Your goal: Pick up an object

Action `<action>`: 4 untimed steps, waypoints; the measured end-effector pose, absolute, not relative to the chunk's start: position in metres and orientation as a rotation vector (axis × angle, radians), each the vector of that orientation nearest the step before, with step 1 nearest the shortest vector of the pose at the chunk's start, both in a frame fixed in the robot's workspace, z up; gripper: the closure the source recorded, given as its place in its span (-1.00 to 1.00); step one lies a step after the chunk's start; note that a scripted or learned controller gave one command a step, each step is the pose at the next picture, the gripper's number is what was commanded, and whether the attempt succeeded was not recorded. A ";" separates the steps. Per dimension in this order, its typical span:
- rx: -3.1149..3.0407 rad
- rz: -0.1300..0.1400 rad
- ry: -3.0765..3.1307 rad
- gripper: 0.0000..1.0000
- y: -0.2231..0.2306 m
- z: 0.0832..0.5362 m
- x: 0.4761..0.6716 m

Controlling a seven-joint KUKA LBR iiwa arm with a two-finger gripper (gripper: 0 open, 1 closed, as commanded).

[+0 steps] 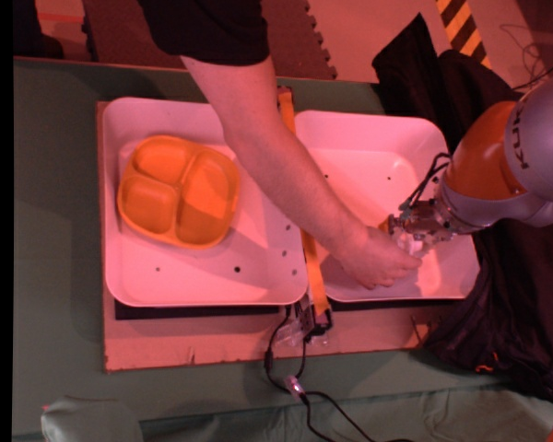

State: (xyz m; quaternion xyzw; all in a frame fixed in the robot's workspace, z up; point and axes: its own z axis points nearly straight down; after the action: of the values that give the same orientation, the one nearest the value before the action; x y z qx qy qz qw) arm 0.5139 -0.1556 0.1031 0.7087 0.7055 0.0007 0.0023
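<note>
The dull green tabletop [55, 247] carries a brown backing board on which two shallow white plastic bins sit side by side, split by an orange strap [311, 270] running between them. The left white bin [166, 279] holds one thing: a single orange plastic divided plate [178, 191] with three compartments, lying flat in the bin's upper left part, well apart from the arm.

One grey robot arm with an orange band [498, 168] reaches in from the right, over the right white bin [369, 141]. One bare human forearm also reaches down from the top of the view, crossing the left bin's upper right corner and the strap, and its hand [376, 258] rests on the floor of the right bin near the front edge.

The pincer [415, 238] hangs low over the right bin's front right part, just beside the person's fingers and seemingly touching them. How far it is open cannot be told: the hand and the wrist housing crowd it. A small pale object [411, 244] sits right at the pincer's tip against the hand, too blurred to identify, and whether it lies between the fingers is unclear.

A black cable [290, 357] trails from the front edge of the board.
</note>
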 end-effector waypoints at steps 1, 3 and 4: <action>2.219 0.011 2.209 -1.00 -0.158 0.098 0.519; 2.217 0.006 2.211 1.00 -0.166 0.169 0.523; 2.218 0.006 2.210 1.00 -0.170 0.215 0.520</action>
State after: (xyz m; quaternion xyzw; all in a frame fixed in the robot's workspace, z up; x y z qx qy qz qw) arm 0.5201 -0.1704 0.2150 0.7083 0.7058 0.0020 0.0055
